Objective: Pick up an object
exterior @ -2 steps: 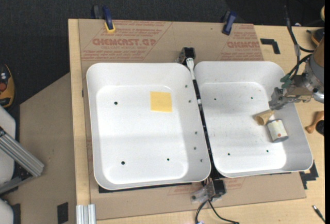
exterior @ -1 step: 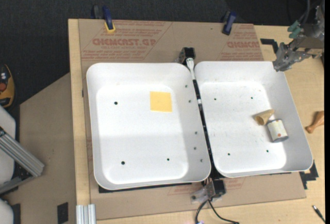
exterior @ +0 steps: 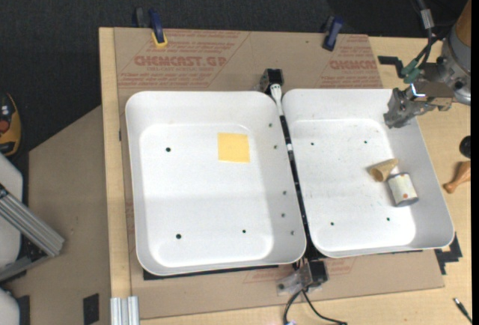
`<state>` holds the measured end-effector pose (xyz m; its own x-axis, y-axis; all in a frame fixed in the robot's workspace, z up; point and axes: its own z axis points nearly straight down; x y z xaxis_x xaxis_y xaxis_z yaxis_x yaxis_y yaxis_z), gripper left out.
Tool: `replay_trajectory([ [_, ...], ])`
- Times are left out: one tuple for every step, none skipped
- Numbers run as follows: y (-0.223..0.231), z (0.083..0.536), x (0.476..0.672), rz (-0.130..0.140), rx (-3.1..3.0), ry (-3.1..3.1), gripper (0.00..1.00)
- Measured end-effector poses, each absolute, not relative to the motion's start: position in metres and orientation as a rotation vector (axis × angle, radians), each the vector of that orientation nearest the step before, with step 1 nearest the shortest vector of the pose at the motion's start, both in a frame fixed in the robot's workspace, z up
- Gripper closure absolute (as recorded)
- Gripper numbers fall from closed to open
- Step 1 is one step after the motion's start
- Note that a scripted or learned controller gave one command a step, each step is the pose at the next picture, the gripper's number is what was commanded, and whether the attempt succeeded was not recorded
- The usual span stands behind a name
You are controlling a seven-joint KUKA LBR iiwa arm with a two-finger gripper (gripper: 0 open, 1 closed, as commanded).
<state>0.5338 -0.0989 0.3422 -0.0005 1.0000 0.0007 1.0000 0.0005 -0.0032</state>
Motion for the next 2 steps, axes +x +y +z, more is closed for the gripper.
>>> replay_trajectory([
  [-0.031,0.266,0.585,0.003,-2.209,-2.226,1.00],
  [0.045,0.375,0.627,-0.019,-2.218,-2.239,1.00],
])
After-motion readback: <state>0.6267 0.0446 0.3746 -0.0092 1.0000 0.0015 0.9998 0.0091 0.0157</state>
